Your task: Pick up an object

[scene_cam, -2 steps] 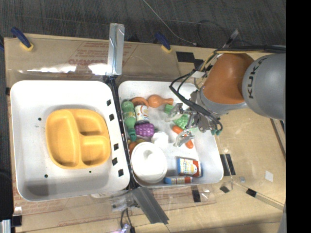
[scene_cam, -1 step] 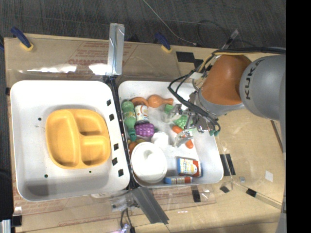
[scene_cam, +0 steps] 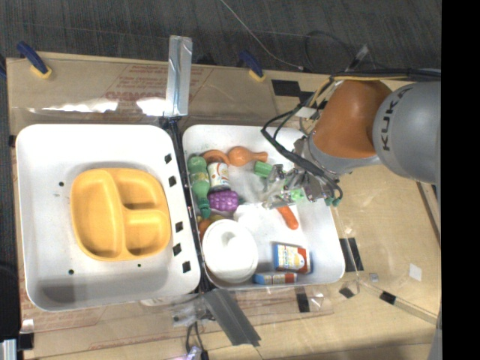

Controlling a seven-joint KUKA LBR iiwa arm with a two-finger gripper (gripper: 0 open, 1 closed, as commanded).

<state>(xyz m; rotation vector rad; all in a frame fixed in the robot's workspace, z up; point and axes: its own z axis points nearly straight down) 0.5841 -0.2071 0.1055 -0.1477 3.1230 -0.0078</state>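
My gripper (scene_cam: 279,190) hangs low over the middle of the right bin (scene_cam: 322,235), below the orange band of the arm (scene_cam: 346,122). Just under it, toward the front, lies an orange carrot (scene_cam: 289,217). A small green piece (scene_cam: 262,169) sits close behind the gripper on the left. Another bit of green (scene_cam: 299,195) shows right against the gripper's body; I cannot make out whether it is held. Purple grapes (scene_cam: 223,199) lie farther left.
The right bin also holds an orange gourd (scene_cam: 244,155), a small can (scene_cam: 218,175), a green bottle (scene_cam: 199,184), a white round bowl (scene_cam: 230,250), an orange box (scene_cam: 289,257) and a marker (scene_cam: 274,278). A yellow divided tray (scene_cam: 120,212) lies in the left bin (scene_cam: 45,148).
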